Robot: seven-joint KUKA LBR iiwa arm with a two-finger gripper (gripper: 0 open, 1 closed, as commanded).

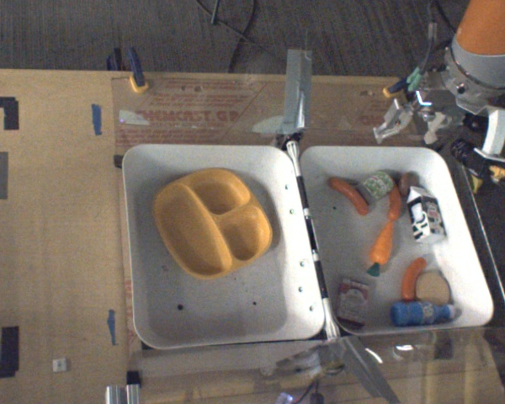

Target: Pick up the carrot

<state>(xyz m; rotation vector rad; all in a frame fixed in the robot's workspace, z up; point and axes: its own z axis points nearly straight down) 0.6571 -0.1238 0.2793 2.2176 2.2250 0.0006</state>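
Carrot (384, 242): lies upright-slanted in middle of right bin (475, 251), between sausage (349, 195) and milk carton (424, 215). Gripper (401, 118): above bin's far edge, fingers spread apart, holding nothing. Left bin (151, 310): yellow divided plate (212, 222).

carrot (385, 241) in right bin (463, 225), tilted | gripper (401, 118) above bin's far edge | yellow plate (212, 221) in left bin (143, 251)

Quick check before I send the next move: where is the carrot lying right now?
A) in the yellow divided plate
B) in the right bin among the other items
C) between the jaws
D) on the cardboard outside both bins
B: the carrot lies in the right bin, between a sausage and a small carton.
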